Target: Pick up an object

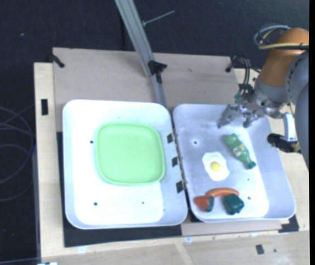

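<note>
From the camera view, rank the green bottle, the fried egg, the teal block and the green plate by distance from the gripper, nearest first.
1. Green plastic bottle, just below the gripper, upper right bin.
2. Toy fried egg, mid right bin, lower left of the bottle.
3. Small teal block, near the right bin's bottom edge.
4. Square light-green plate, in the left bin.

The arm (282, 65) reaches in from the right, its orange band uppermost and its wrist bent downward and leftward. The gripper (236, 120) hangs low with its two fingers (224, 120) spread apart, nothing between them.
</note>
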You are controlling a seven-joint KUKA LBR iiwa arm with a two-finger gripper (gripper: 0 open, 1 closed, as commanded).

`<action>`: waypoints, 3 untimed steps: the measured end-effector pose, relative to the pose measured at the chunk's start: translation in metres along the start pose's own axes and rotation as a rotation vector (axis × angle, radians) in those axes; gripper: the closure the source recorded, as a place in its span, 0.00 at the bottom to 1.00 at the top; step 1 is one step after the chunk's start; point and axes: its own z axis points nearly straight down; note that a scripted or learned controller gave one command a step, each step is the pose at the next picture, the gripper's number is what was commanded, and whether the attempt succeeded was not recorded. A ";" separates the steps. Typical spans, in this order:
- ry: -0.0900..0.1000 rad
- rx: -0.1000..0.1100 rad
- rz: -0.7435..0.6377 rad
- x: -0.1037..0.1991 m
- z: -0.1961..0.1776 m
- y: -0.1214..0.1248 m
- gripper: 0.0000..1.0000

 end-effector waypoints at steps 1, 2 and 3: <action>-0.002 -0.005 -0.001 -0.001 -0.014 0.001 1.00; -0.001 -0.007 0.000 -0.002 -0.057 0.003 1.00; -0.001 -0.008 0.000 -0.002 -0.100 0.004 1.00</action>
